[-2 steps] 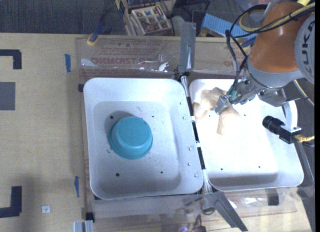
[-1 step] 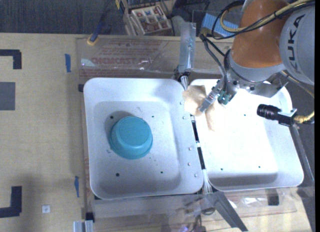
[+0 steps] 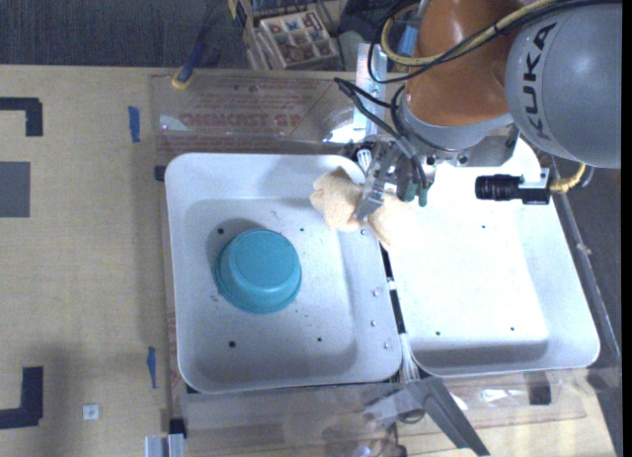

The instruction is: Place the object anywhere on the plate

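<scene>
Object: we see a pale yellow soft lump at the ridge between the two bins, at their upper end.
Gripper: the gripper is on the lump; its jaws' spread we cannot tell.
Plate: blue dish, left bin, bare floor all around.
Right bin: right bin floor open.

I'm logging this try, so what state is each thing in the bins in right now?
Blue plate: lying in the left bin, nothing on it.
Tan soft object: resting on the left bin's upper right rim, not on the plate.
Hand: right over the tan object; I can't tell whether it grips it.
</scene>
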{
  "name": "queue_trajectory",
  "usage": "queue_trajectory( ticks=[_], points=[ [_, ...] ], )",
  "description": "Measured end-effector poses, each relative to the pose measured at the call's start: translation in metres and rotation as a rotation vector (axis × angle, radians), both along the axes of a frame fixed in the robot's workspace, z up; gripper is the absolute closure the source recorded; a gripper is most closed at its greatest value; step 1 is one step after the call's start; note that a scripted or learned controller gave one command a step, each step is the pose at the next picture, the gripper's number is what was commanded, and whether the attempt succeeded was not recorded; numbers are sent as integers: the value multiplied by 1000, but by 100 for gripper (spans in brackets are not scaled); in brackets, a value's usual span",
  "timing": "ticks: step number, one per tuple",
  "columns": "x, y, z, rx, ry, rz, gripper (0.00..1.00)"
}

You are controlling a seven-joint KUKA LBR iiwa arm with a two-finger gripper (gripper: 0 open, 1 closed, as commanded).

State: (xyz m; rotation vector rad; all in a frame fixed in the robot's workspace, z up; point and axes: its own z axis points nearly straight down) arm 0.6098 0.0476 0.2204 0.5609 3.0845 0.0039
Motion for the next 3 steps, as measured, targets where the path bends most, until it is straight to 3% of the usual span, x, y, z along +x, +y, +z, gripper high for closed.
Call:
queue_trajectory(
  ticks=[1, 2, 3],
  points=[
    [24, 55, 0, -1, -2, 361, 100],
    [38, 107, 5, 0, -2, 365, 100],
    [38, 107, 6, 0, -3, 365, 0]
  ],
)
